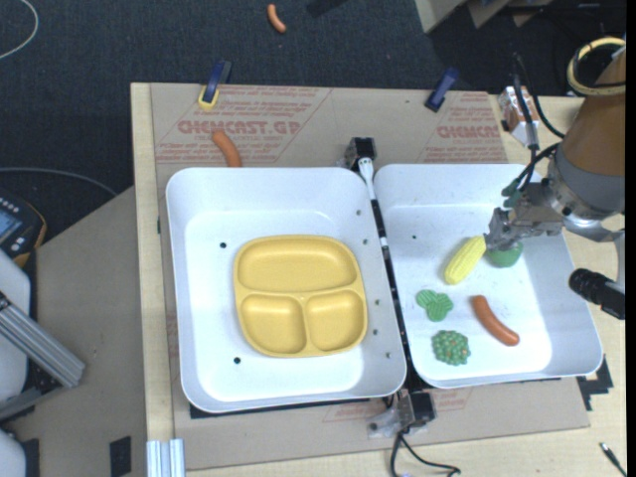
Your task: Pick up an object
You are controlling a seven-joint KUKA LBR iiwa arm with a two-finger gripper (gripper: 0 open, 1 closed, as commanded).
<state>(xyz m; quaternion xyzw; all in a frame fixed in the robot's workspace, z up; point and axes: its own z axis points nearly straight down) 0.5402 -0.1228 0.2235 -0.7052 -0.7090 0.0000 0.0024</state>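
My gripper (503, 238) hangs low over the right bin (556, 356), just above a green toy piece (505, 256) that peeks out beneath it. A yellow corn cob (463, 259) lies tilted right beside it on the left. Nearer the front lie a green broccoli piece (433, 304), a red-orange sausage (494, 320) and a round green berry cluster (450, 347). The wrist hides the fingertips.
The left bin (199, 217) holds a yellow three-compartment tray (298, 294). An orange sausage (227, 148) lies on the cardboard behind the left bin, and another (276, 18) on the dark floor. A black clamp (363, 153) sits between the bins at the back.
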